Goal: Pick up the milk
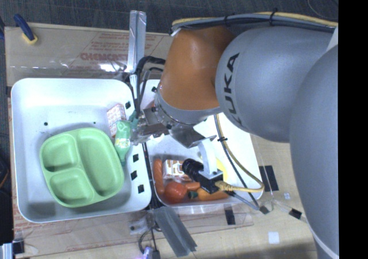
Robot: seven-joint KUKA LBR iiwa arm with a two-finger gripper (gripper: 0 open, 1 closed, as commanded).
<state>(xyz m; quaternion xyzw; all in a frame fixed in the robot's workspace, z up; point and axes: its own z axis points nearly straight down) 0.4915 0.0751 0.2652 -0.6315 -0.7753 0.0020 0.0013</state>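
Observation:
A small pink-and-white carton (115, 115), which looks like the milk, lies in the left bin (34, 97) near its right wall, just above the green plate. A green-and-white item (122, 136) sits right below it, against the plate's right edge. My gripper (137, 128) hangs over the wall between the two bins, its tip right beside the green item and the carton. The big orange and grey arm hides most of the gripper and the upper part of the right bin.
A green divided plate (80, 166) fills the lower middle of the left bin. The right bin (253, 154) holds a red tomato (174, 192), orange pieces (207, 196) and a brown-and-white packet (172, 169). A blue clip (24, 28) lies on the bench at the far left.

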